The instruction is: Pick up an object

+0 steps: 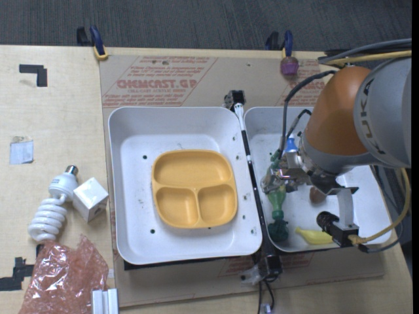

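Camera view shows the arm low over the right bin (262, 120), its hand (283, 175) just above a green bottle (276, 205). Whether it is open or closed, I cannot tell. Nothing seems lifted yet, so picking remains; a yellow banana (313, 235) lies near.

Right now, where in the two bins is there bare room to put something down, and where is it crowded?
The left bin has bare white floor all around the yellow divided tray, widest along its left wall and top. The tray's three compartments hold nothing. The right bin is crowded: the gripper, a green bottle and a yellow banana-like piece lie under the arm.
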Motion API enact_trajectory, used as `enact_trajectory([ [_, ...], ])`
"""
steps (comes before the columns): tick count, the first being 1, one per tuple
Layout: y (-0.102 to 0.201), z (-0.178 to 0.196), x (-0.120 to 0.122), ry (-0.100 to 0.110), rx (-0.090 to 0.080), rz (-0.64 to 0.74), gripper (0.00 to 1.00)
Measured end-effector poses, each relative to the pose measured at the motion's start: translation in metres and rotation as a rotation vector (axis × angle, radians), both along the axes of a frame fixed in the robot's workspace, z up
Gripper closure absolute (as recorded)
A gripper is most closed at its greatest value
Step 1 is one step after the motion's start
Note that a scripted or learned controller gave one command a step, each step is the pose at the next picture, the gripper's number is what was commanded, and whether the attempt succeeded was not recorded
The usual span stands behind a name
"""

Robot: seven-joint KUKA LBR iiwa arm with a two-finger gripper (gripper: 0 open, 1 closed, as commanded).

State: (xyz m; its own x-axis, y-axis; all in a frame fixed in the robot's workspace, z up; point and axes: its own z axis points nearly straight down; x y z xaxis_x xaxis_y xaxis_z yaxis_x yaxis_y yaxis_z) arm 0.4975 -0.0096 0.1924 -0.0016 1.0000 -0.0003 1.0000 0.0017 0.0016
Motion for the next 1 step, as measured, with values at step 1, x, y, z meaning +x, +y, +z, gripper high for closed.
enact_trajectory([
  [1,0.0044,-0.0003,0.045,0.002,-0.001,0.001,1.0],
])
